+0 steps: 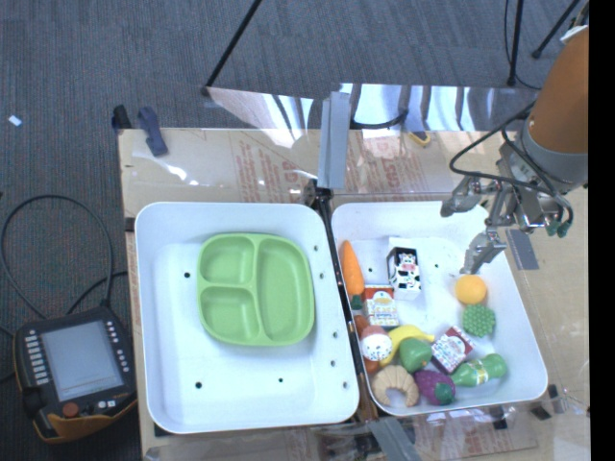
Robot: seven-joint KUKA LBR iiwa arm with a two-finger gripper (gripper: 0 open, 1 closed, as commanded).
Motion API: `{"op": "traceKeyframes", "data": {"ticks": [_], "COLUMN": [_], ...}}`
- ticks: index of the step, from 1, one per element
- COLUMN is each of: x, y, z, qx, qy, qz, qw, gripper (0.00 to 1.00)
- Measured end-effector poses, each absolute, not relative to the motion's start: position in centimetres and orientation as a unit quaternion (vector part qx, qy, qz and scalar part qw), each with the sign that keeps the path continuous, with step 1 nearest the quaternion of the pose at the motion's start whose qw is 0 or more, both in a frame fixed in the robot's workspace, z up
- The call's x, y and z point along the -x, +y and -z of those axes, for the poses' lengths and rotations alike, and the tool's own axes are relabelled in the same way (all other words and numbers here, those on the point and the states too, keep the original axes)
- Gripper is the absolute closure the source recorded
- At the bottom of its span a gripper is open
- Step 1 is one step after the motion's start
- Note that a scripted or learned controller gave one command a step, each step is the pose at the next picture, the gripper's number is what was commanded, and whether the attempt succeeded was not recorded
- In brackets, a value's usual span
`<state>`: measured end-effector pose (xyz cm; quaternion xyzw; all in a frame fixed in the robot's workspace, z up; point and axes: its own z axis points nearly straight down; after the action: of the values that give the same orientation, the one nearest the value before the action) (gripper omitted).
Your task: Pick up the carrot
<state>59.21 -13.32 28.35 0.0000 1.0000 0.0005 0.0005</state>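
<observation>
Tapered smooth orange carrot [352, 268], centre frame, well left of metal gripper [481, 253], upper right; finger spread indiscernible.

A single fixed camera looked down from above at a slant, far enough back to take in the whole desk [192, 166] with both white bins, the left bin [159, 353] and the right bin [524, 315]. The dark floor [96, 46] showed beyond, and the arm [567, 94] entered from the right.
</observation>
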Motion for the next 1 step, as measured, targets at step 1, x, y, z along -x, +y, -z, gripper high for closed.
{"op": "traceKeyframes", "data": {"ticks": [1], "x": [-59.94], "y": [-15.53], "z": [-25.83], "qx": [0.037], "qy": [0.999], "qz": [0.0007], "qw": [0.008], "gripper": [0.0]}}
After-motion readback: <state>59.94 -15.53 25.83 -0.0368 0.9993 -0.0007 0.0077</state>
